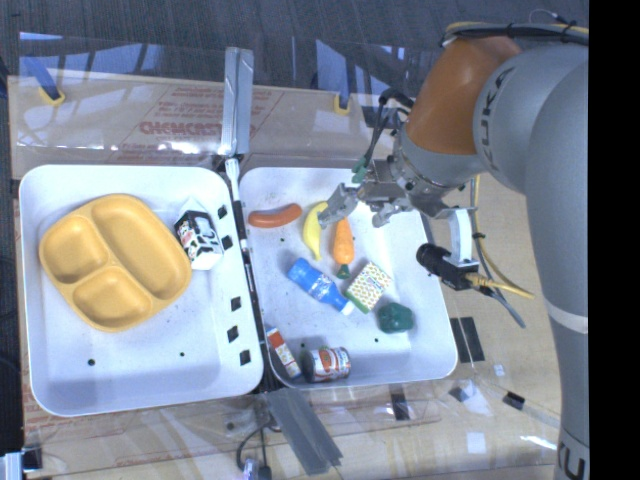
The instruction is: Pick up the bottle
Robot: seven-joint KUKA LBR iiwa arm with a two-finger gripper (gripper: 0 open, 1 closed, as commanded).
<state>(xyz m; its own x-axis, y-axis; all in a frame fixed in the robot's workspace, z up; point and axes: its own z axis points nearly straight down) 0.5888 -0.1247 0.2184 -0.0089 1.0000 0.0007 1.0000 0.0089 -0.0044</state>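
Two white bins seen from above, with a robot arm over the right one.

The left bin [60, 368] holds a yellow divided plate [113, 259] and a small black-and-white carton [200, 238]. The right bin [430, 353] holds a sausage [274, 215], banana [314, 231], carrot [343, 242], checked box [369, 285], green object [394, 316], can [326, 364], a small tube [281, 354] and the blue bottle [320, 285]. The bottle lies flat mid-bin, long axis diagonal, white cap toward the lower right. The gripper [362, 205] hovers above the banana and carrot, fingers apart, holding nothing.
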